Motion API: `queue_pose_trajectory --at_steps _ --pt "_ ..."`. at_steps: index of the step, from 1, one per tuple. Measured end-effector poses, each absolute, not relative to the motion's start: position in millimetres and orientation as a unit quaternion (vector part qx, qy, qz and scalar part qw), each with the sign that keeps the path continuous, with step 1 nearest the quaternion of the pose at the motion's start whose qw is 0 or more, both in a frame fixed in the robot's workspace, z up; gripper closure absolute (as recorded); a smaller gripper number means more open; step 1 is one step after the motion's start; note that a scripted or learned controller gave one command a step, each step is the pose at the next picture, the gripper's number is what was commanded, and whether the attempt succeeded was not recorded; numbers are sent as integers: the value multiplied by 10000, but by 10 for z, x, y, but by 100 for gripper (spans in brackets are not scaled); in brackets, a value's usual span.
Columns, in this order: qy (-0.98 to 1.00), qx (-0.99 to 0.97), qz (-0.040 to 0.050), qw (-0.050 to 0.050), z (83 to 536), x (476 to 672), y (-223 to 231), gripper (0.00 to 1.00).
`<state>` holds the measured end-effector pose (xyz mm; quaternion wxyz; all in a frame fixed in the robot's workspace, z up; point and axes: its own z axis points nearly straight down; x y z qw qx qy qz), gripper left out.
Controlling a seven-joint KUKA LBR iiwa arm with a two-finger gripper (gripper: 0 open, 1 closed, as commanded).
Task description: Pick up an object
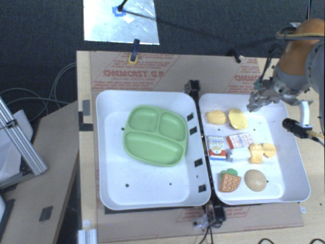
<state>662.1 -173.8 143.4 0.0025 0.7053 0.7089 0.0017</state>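
Over the right bin's point(292, 151) far corner the jaws are seen at the end of the grey arm, gripper point(255, 103) hanging just above the bin; spread or pressed together cannot be told at this size, and nothing is seen between them. No object is lifted yet. Candidate objects are all lying in the right bin: two yellow pieces point(227, 118) nearest the gripper, a small carton point(217, 147), a red-and-white packet point(238, 140), a yellow chunk point(261, 152), a waffle-like piece point(229, 181) and a tan round piece point(255, 180). A green divided plate point(155, 135) is lying in the left bin point(109, 151).

Risks, as judged: items are packed close, so a neighbour could be nudged or two caught together on descent. A rounded yellow piece could slip out sideways. The bin wall close by could be struck if the approach drifts outward.
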Motion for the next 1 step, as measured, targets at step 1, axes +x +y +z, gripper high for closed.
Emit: queue_pose_trajectory --at_steps 1 --pt "7093 7049 16 22 2065 6651 -1706 100"
